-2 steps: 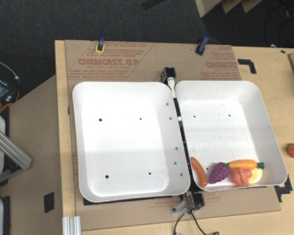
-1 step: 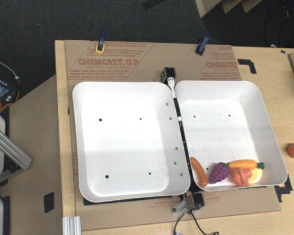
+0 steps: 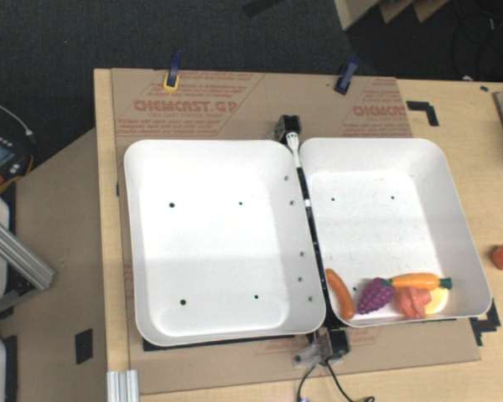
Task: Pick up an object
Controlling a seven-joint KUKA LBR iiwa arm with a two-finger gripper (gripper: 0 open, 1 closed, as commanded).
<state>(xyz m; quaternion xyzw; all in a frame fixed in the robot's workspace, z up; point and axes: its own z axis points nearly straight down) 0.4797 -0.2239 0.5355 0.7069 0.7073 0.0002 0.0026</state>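
Observation:
Several toy foods lie along the near edge of the right bin (image 3: 419, 170). An orange sausage-shaped piece (image 3: 339, 294) lies at the near left corner, next to a purple bunch of grapes (image 3: 374, 296). An orange carrot with a green tip (image 3: 419, 280) rests above a red piece (image 3: 410, 301) and a pale yellow piece (image 3: 437, 301).
The left bin (image 3: 210, 233) sits beside the right one on a brown cardboard sheet (image 3: 235, 103). A small orange object (image 3: 501, 257) lies on the bench right of the right bin. Blue clamps (image 3: 346, 75) hold the sheet's far edge.

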